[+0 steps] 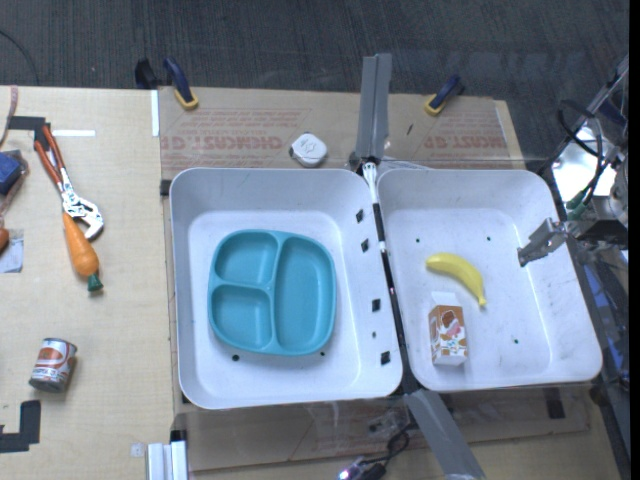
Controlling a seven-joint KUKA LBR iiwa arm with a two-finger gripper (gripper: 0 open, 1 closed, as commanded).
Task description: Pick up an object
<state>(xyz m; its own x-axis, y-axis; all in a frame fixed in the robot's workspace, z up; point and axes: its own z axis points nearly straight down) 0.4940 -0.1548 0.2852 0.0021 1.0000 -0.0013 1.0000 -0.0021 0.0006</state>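
A yellow banana (458, 273) lies in the middle of the right bin (560, 358). Just in front of it stands a small orange and white carton (449, 335). A teal divided plate (271, 291) lies in the left bin (190, 268). My gripper (536, 244) reaches in over the right bin's right side, level with the banana and well to its right, touching neither object. Nothing shows in its grasp.
On the bench to the left lie a wrench (66, 190), a carrot (82, 253) and a small can (51, 364). A white round object (309, 149) sits behind the bins, with clamps (180, 86) at the board's back edge.
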